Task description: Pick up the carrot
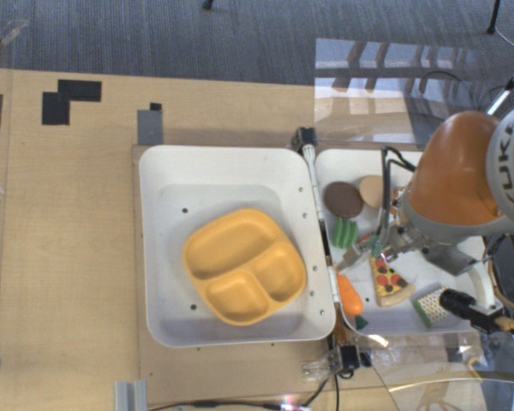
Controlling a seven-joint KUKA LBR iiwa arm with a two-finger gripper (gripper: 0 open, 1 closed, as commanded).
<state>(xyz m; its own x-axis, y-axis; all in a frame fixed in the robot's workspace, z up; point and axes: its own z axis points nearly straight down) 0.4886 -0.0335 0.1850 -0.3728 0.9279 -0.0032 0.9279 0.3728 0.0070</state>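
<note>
The carrot [349, 296] is a short orange piece lying in the front left corner of the right bin [325, 168], close to the wall shared with the left bin. My gripper [365, 250] hangs over the middle of the right bin, under the arm's orange band [456, 171]. It sits just above and to the right of the carrot, apart from it. Nothing shows as held in the gripper. The arm hides much of the right bin's far side.
Around the gripper lie a green piece [344, 232], a brown disc [343, 199], a beige round piece [371, 190], a pizza slice toy [391, 282] and a green-grey block [429, 306]. The left bin [167, 229] holds a yellow divided plate [207, 247].
</note>
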